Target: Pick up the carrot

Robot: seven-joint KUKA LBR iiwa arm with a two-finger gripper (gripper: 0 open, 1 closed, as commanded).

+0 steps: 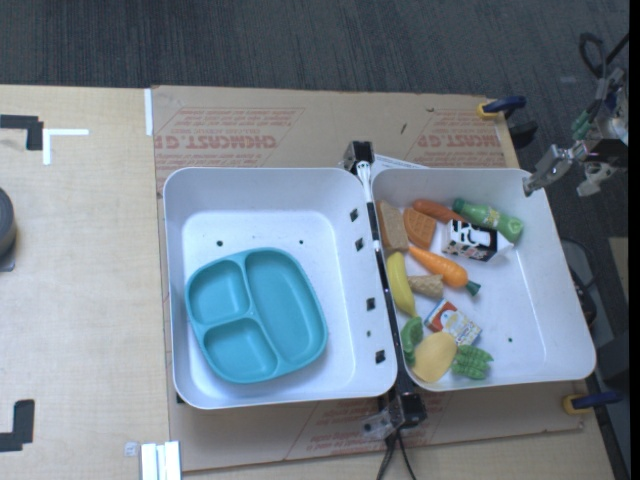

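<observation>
Since the carrot (438, 264) lies jammed between the banana (401, 282) and milk carton (470, 239), the gripper (545, 173), finger state unclear, could snag those instead

A robotics lab: a pale wooden desk (80, 298) on dark carpet (300, 18) carries two white bins (260, 193) clamped over printed cardboard (230, 133), toy food (440, 268) in one, black tape marks (22, 128) alongside.

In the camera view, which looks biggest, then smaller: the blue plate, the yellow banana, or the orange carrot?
1. Teal plastic divided plate, by far the largest.
2. Yellow toy banana and orange toy carrot look about equally long; too close to rank.
</observation>
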